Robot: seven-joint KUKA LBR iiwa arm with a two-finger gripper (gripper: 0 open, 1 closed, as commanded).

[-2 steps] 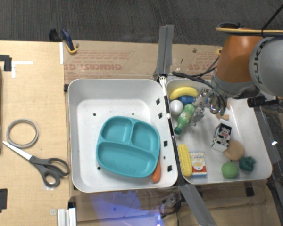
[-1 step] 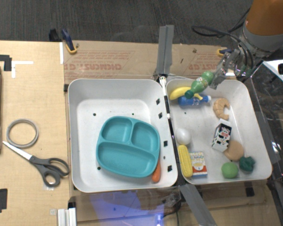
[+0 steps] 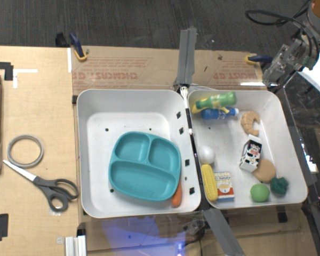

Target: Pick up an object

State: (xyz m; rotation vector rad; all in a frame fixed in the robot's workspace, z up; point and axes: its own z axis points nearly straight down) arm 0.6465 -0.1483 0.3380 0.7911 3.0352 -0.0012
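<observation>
The right bin (image 3: 286, 122) holds several small objects: a green and yellow bottle (image 3: 216, 100), a blue bottle (image 3: 220, 112), a croissant (image 3: 249, 121), a small black and white carton (image 3: 250, 154), a white egg (image 3: 206, 154), a corn cob (image 3: 207, 181), a small juice box (image 3: 223, 185), a tan bread roll (image 3: 265, 170), a green ball (image 3: 260, 192) and a dark green broccoli piece (image 3: 279, 185). My gripper (image 3: 281, 64) hangs above the bench just beyond the right bin's far right corner, apart from every object.
The left bin (image 3: 96, 111) holds a teal divided plate (image 3: 145, 166) and an orange carrot (image 3: 176, 196) by its right wall. Scissors (image 3: 45, 184) and a tape roll (image 3: 25, 150) lie on the bench at left. Blue clamps (image 3: 77, 46) sit along the cardboard's far edge.
</observation>
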